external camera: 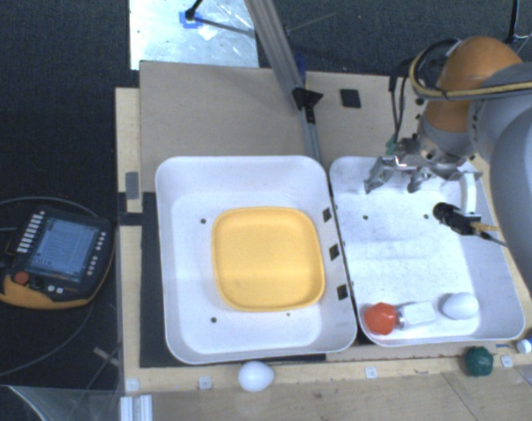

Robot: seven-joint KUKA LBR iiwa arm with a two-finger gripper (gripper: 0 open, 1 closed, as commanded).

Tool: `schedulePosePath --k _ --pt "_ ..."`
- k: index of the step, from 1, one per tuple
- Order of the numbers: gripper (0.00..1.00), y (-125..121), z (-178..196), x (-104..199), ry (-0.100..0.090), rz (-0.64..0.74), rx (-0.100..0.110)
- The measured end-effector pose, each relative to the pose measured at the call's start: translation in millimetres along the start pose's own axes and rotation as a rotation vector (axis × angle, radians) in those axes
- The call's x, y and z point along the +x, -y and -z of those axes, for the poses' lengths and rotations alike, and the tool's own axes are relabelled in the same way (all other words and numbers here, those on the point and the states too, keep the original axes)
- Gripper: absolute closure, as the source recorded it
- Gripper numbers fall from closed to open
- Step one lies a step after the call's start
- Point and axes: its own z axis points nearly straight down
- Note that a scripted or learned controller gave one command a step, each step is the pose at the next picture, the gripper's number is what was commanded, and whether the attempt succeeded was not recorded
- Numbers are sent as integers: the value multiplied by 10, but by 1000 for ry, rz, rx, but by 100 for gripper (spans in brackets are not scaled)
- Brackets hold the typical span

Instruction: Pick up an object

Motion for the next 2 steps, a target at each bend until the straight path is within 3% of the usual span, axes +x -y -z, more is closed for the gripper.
schedulePosePath --k 1,2 --pt "0 -4 -125 3 1 0 -4" --pt "100 -10 -11 2 2 1 -6"
